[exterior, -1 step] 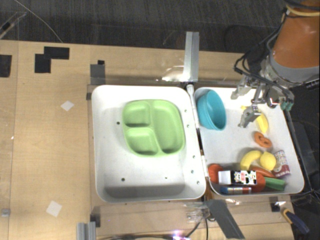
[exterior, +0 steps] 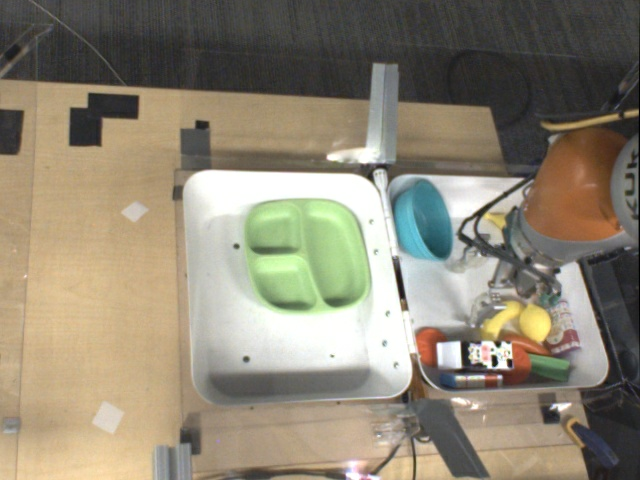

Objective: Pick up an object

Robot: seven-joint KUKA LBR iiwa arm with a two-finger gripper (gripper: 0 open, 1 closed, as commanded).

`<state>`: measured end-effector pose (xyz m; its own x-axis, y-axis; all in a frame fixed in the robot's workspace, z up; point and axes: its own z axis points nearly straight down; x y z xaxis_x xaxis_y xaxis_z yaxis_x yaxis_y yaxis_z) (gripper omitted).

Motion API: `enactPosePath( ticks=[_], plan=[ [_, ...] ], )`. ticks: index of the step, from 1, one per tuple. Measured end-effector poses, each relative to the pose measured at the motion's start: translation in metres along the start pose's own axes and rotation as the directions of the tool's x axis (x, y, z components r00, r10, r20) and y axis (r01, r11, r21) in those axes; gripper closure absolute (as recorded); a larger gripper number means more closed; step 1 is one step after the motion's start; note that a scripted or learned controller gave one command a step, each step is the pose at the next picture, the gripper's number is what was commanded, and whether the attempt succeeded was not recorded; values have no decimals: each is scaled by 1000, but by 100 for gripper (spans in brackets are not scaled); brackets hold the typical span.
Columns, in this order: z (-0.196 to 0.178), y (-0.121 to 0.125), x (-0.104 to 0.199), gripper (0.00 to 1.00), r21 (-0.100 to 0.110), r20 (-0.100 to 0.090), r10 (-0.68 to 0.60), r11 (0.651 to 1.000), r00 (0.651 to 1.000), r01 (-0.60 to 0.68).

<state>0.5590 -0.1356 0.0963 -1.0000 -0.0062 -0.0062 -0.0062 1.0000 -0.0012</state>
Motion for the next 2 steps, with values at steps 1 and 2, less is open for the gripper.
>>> enactPosePath(
  ticks=[1,2],
  plan=[
    [3,15,34,0,4,23,23,1000,999,-23],
    [-9,16,31,100,5,29,17,1000,999,-17]
  ],
)
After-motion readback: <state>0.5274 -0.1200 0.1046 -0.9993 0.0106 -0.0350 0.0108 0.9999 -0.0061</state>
